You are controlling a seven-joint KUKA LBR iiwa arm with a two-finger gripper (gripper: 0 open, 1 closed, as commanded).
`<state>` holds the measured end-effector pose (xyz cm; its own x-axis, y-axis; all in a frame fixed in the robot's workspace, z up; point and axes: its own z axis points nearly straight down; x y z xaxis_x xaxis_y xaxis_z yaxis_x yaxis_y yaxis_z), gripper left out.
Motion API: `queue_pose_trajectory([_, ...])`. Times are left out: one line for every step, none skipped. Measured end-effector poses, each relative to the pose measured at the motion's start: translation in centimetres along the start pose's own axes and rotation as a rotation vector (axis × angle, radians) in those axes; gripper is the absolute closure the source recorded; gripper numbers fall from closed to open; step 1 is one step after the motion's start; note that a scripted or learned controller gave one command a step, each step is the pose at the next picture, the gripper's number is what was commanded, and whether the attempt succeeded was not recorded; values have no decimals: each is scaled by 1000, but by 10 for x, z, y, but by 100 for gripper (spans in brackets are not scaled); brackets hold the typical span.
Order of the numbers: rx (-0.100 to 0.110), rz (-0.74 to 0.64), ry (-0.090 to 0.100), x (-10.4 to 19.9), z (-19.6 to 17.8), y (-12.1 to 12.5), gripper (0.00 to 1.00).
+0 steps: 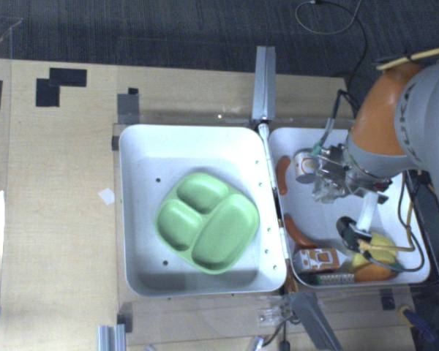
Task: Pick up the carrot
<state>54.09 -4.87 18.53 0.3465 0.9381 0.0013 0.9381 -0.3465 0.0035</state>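
Green tray (pixel 208 221) x1, left bin (pixel 135 196); 2 bins.

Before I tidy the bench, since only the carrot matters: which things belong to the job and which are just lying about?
Job: tool; orange tapered piece, probably the carrot; right bin holding it.
Lying about: green plate; left bin; banana; small box; reddish sausage-like piece.

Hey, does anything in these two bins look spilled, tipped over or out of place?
Nothing looks spilled or damaged. The green plate lies flat in the left bin, turned at an angle. The right bin's items crowd its near edge.
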Motion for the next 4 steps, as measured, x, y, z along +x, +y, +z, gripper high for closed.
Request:
queue_pose_trajectory([-1,-103,-1,-61,-25,67,100])
queue_pose_trajectory([-2,180,-1,-96,-118,85,100])
queue_pose_trajectory([-5,171,-2,-94,-129,86,100])
queue_pose_trajectory([-2,-87,-2,-114,-153,106,100])
